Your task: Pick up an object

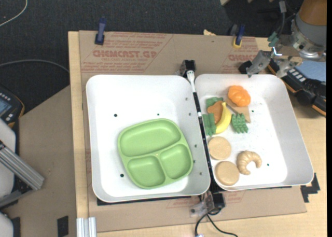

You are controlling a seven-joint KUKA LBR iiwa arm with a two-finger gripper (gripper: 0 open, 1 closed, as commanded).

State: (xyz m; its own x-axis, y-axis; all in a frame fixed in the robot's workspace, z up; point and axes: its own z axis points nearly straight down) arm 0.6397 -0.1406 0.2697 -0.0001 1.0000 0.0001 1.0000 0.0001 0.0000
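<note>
Hovering above the right bin's (290,127) far rim, the gripper (262,60) appears spread and holds nothing. Toy foods, including an orange (238,95), banana (224,118) and croissant (249,161), lie inside that bin.

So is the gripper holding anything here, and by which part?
Nothing is held: the gripper hangs over the right bin's far rim, nothing between its fingers, apart from the toy food.

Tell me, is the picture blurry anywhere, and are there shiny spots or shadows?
Camera view: the food looks sharp, like the banana and croissant; the gripper at the top right is a bit blurred; light is even, with soft shadows under the green plate and no strong glare on the bins.
</note>
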